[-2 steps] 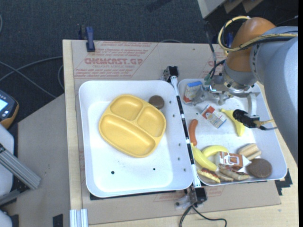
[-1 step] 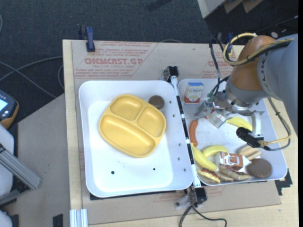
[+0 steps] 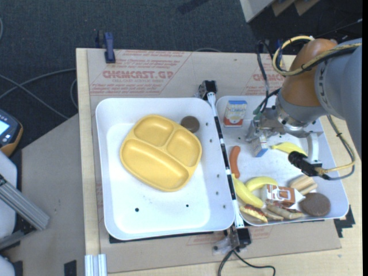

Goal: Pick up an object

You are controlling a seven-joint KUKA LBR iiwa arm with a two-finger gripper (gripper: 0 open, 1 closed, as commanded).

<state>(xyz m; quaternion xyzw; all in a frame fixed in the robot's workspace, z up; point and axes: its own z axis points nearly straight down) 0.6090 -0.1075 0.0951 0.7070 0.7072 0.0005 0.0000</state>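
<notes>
The arm (image 3: 339, 79) is cut off by the frame's right edge. A yellow item (image 3: 287, 148) at right of centre is partly covered by the gripper (image 3: 259, 140), whose finger spacing cannot be judged

Glossy yellow plastic plate (image 3: 161, 152) — smooth white plastic bins (image 3: 115, 200).

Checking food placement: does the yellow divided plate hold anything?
Empty: all three compartments of the yellow plate show bare yellow; the brown cookie lies beside it.

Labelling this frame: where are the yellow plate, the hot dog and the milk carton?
yellow plate (image 3: 150, 164): camera view, large lower compartment.
hot dog (image 3: 234, 161): camera view, middle of its length.
milk carton (image 3: 235, 112): camera view, front face.
</notes>
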